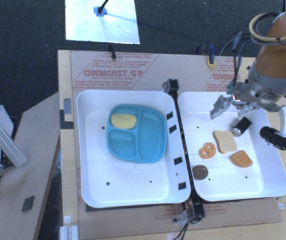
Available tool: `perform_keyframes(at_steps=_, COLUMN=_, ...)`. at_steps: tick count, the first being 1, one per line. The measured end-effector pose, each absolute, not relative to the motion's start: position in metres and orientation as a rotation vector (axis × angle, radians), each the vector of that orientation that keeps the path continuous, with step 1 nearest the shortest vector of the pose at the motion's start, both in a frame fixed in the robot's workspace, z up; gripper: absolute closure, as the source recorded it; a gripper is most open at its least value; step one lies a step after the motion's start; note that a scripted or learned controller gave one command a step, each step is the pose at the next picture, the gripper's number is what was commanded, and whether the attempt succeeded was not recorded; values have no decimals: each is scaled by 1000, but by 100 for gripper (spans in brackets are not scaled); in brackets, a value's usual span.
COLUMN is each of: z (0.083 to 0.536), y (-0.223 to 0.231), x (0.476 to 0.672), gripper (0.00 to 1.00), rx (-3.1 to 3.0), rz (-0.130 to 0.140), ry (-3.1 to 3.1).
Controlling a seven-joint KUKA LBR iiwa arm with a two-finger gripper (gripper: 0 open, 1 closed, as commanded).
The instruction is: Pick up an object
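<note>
Closest to the camera among the loose things is a brown round disc [199, 172], lying at the front left of the right bin [233, 185], close to the divide between the two bins.

That right bin holds five things, one of each:
- the brown disc;
- an orange pretzel [207, 150], just behind the disc;
- a pale bread slice [225, 141], just right of the pretzel;
- an orange wedge-shaped cracker [241, 159], just right of and in front of the bread;
- a small black piece with a silvery end [241, 125], just behind the bread's right corner.

The left bin [93, 184] holds one blue divided plate [143, 144], sitting near its middle. One yellow piece [123, 120] lies in the plate's rear left compartment; the other compartments show bare blue.

Both white bins sit side by side on the table [108, 74], touching along their inner edges.

The gripper [220, 108] hangs over the rear part of the right bin, behind the bread and left of the small black piece. Whether it is spread or pressed together cannot be told from this angle.
</note>
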State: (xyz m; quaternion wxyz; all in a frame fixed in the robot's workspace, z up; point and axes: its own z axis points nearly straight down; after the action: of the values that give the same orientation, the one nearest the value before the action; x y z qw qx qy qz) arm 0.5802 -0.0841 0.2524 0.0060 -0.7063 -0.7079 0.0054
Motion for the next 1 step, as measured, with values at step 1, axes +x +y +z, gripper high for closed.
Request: perform_keyframes(at_steps=1, z=259, y=-84, x=582, gripper=0, rx=-2215, rz=5, ry=-2224)
